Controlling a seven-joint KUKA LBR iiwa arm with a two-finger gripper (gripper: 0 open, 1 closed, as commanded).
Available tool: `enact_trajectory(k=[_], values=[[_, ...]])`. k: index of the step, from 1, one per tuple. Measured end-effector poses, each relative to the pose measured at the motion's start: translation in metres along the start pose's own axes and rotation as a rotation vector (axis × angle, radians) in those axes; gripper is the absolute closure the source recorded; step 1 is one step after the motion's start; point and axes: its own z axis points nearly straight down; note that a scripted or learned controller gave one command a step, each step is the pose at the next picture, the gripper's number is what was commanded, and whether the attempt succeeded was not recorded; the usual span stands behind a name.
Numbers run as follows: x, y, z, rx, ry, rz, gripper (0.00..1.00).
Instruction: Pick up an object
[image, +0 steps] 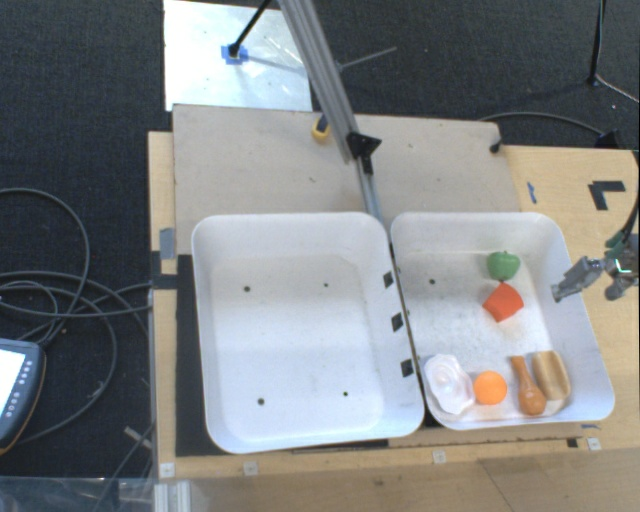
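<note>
**Nothing picked up yet**

While my gripper (580, 278) waits just past the right bin's (572, 262) right rim, I cannot tell how it is set. Nothing is in it. The toys sit in that bin: a green ball (503, 264), red block (503, 302), orange ball (490, 388), near its front corner. Reaching and grabbing remain.

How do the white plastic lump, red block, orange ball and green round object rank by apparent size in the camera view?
Largest to smallest as they look:
1. White plastic lump
2. Red block
3. Orange ball and green round object, too alike to rank.
</note>
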Motion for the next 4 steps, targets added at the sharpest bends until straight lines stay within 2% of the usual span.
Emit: enact_trajectory(k=[1, 2, 3, 4], values=[[0.000, 0.001, -0.002, -0.003, -0.001, 0.000, 0.00], [-0.005, -0.003, 0.059, 0.002, 0.000, 0.005, 0.00], [-0.001, 0.006, 0.106, 0.001, 0.001, 0.004, 0.00], [-0.004, 0.006, 0.168, 0.003, 0.001, 0.004, 0.00]])
